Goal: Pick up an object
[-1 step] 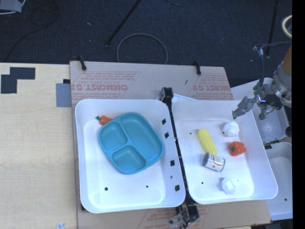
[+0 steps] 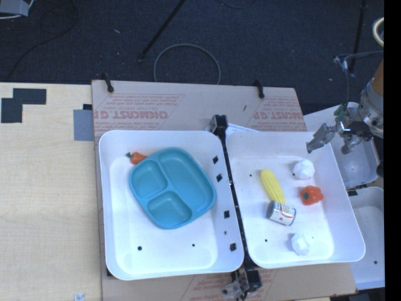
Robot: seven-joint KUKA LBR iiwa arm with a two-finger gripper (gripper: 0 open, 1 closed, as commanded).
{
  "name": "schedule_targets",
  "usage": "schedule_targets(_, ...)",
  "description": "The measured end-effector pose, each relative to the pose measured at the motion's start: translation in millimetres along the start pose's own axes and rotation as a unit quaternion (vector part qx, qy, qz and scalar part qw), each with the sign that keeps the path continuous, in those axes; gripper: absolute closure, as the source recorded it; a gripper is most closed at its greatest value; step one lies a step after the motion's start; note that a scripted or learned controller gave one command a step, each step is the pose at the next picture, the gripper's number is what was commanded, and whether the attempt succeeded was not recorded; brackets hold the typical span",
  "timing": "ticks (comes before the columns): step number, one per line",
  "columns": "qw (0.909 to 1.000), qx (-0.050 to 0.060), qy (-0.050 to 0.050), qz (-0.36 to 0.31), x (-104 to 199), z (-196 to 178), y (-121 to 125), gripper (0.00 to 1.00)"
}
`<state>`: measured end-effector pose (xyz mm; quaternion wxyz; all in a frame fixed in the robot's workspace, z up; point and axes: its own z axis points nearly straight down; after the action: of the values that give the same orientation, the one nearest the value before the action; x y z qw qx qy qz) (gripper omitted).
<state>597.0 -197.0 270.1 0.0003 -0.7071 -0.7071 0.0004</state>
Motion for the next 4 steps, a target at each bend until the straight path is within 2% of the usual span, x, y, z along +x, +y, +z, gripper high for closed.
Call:
schedule_targets(1,1.0000,0.002,0.001,0.000,-7,47,-1,0.00)
schedule_targets(3,1.0000,0.003,0.001,-0.002,0,160,12,0.00)
schedule_targets(4,1.0000,0.001,0.000,-0.002,-1,147,13,1.00)
